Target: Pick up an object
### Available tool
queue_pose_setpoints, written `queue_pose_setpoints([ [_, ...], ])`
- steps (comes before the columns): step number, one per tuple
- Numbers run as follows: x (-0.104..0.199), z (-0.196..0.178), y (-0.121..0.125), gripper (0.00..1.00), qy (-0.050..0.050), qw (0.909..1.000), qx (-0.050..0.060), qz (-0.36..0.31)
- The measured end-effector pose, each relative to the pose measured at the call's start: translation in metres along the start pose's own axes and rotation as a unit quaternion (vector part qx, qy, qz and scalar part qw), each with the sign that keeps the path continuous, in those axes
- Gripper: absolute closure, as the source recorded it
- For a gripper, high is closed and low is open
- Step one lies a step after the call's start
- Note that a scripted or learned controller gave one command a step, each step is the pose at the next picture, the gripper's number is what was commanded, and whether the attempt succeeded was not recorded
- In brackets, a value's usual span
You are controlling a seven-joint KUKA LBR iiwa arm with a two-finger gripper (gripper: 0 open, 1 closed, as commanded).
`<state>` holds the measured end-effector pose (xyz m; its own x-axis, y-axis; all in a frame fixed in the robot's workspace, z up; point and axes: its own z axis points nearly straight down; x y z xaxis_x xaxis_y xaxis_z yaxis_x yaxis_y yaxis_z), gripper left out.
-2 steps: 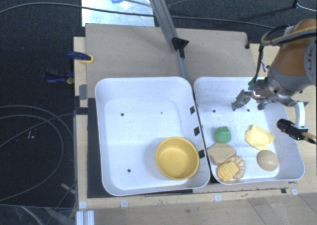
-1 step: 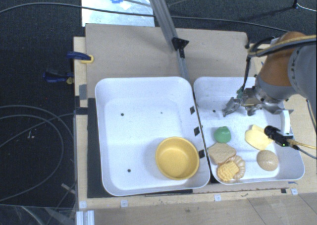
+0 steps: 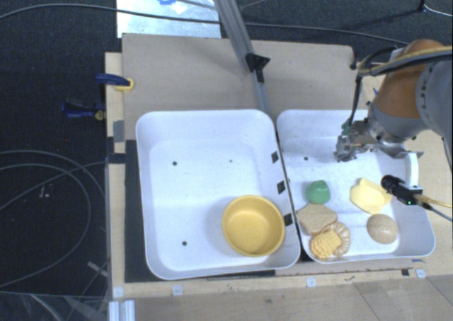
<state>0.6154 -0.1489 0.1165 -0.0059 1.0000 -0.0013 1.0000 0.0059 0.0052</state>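
A yellow bowl (image 3: 253, 225) sits alone at the lower right of the left bin (image 3: 163, 171), on a table (image 3: 184, 72) seen from above. Across the divide, the right bin (image 3: 297, 129) holds the pickable pieces, clustered along its lower edge: a small green object (image 3: 318, 191), a tan bread-like slice (image 3: 316, 218), a corn-like piece (image 3: 328, 243), a pale yellow wedge (image 3: 369, 196) and a beige rounded lump (image 3: 382, 228). The arm's end effector (image 3: 348, 148) hovers over bare bin floor in the upper middle of that bin, above the cluster; whether it is released or clenched cannot be told at this angle. It grasps nothing visible. A clean pick likely means shifting toward the frame's bottom, choosing the green object or the lump, which stand apart from neighbours, and descending centred over it.
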Motion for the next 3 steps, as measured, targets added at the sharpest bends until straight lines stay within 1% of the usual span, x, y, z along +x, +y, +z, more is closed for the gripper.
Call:
queue_pose_setpoints([
  [1, 0.001, -0.044, 0.003, 1.00, 0.000, 1.0000, 0.000, 0.000],
  [2, 0.001, -0.109, 0.006, 1.00, -0.001, 1.0000, -0.002, -0.001],
  [3, 0.001, -0.163, 0.008, 1.00, 0.000, 1.0000, -0.002, -0.001],
])
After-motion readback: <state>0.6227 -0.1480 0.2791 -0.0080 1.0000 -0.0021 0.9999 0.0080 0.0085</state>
